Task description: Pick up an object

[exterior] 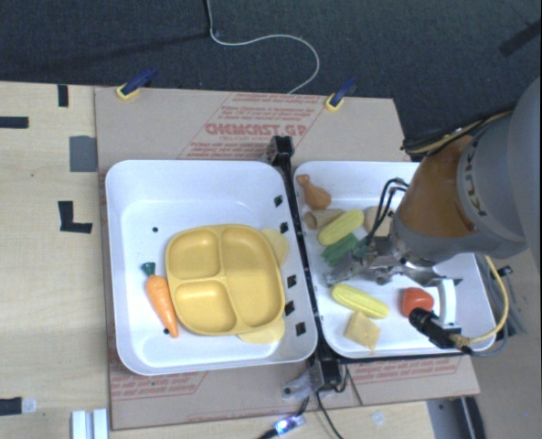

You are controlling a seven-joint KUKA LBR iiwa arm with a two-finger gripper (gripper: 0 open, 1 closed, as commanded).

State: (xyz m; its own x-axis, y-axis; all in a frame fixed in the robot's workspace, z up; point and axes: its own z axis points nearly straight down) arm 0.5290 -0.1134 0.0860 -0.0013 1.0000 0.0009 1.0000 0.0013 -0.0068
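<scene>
corn lies just past the gripper, touching a green piece at its tip (grip state: cannot tell). second corn sits near it, tomato beside the wrist.

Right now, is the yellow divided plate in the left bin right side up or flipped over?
Right side up. The yellow divided plate lies flat in the left bin with its three hollow compartments facing up.

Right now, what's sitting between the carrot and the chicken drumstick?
In the camera view, the yellow divided plate in the left bin lies between the carrot and the drumstick, then the black divider between the bins.
</scene>
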